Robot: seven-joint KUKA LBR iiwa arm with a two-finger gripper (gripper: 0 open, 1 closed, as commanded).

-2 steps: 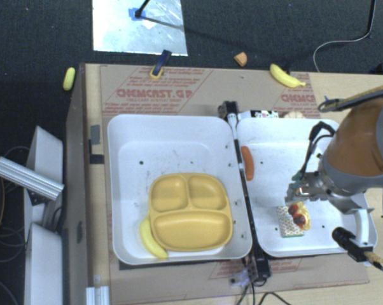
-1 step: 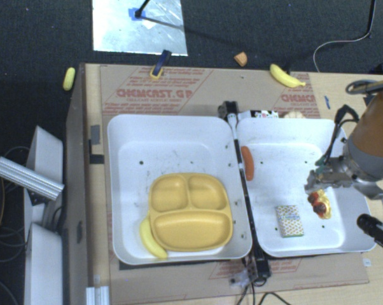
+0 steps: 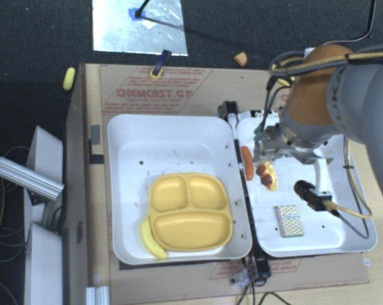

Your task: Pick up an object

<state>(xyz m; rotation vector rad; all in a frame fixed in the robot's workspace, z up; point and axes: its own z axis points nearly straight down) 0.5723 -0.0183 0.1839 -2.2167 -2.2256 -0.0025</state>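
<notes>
- Two shallow white bins sit side by side on the surface. The hand [image 3: 268,150] hangs over the right bin [image 3: 347,232], low above its far corner nearest the other bin.
- I cannot tell whether the hand is clenched or released, because the wrist and grey arm cover it from above. Nothing is visibly held in it.
- A small red-and-yellow toy [image 3: 266,175] lies just beside the hand, on its side toward the near edge of the bin.
- An orange sausage-shaped piece [image 3: 247,161] lies just beside the hand toward the left bin [image 3: 179,138], close along the dividing wall.
- A checkered block [image 3: 289,221] lies well apart from the hand, further toward the near edge.
- The step in hand looks like the final approach to a pick, and the toy is the likeliest target.
- To do it well, centre the hand over the toy and come straight down close to the bin floor. Close across the toy's narrower side, then lift vertically.
- The sausage piece is the poorer choice, since the wall probably leaves little room on one side.
- Far from the hand, the left bin holds a yellow divided plate [image 3: 190,210] and a banana [image 3: 150,239]. The plate is probably too broad to grip.
</notes>
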